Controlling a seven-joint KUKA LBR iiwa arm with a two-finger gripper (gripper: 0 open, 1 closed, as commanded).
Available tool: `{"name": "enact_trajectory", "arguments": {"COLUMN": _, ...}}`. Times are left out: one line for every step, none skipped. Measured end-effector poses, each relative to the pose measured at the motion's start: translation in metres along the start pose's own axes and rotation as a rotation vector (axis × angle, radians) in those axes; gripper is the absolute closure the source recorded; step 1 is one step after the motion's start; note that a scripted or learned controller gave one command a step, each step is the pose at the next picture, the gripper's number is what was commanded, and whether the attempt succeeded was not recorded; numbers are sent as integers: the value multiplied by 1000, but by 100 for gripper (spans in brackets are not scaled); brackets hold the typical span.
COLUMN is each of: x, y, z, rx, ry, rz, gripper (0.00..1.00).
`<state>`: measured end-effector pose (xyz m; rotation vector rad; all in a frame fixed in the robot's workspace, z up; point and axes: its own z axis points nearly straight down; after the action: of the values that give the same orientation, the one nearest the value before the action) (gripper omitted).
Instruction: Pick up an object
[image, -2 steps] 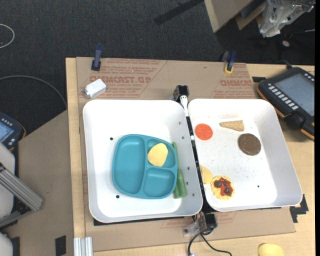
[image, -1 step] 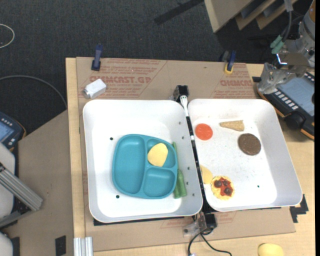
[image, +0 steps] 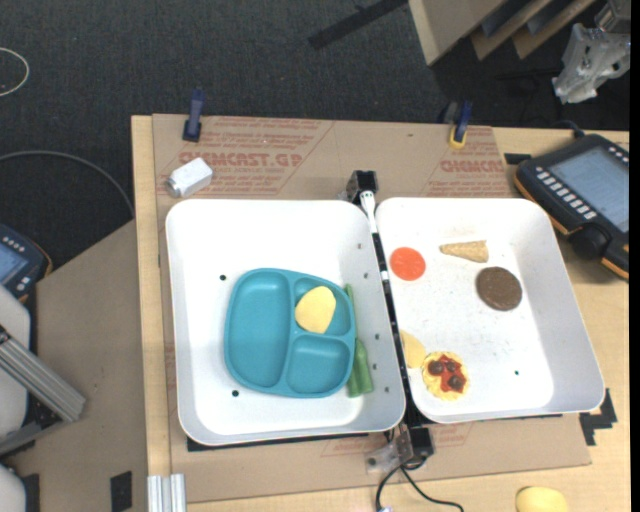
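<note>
The left bin (image: 190, 300) holds a blue divided plate (image: 262, 340). A yellow rounded piece (image: 316, 310) lies in the plate's upper right compartment, and a green stick (image: 358, 362) lies along its right edge. In the right bin (image: 560, 330) lie an orange-red disc (image: 407, 263), a tan wedge (image: 465, 250), a brown round cookie (image: 498, 288), a pale yellow slice (image: 412, 350) and a small tart with red topping (image: 446, 374). A pale grey piece that looks like my gripper (image: 588, 58) sits at the top right, well beyond both bins and above none of these.
A small white box (image: 190, 177) lies on the cardboard behind the left bin. Blue (image: 193, 116) and yellow (image: 460, 124) clamps hold the far edge. A black handheld pendant (image: 580, 190) sits right of the right bin. A yellow object (image: 540, 498) lies at the bottom right.
</note>
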<state>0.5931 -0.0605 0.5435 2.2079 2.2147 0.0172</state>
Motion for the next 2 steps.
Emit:
{"name": "enact_trajectory", "arguments": {"x": -5, "y": -48, "z": 118, "rx": 30, "ry": 4, "rz": 6, "gripper": 100}}
{"name": "enact_trajectory", "arguments": {"x": 43, "y": -32, "z": 1, "rx": 4, "ry": 2, "rz": -2, "gripper": 100}}
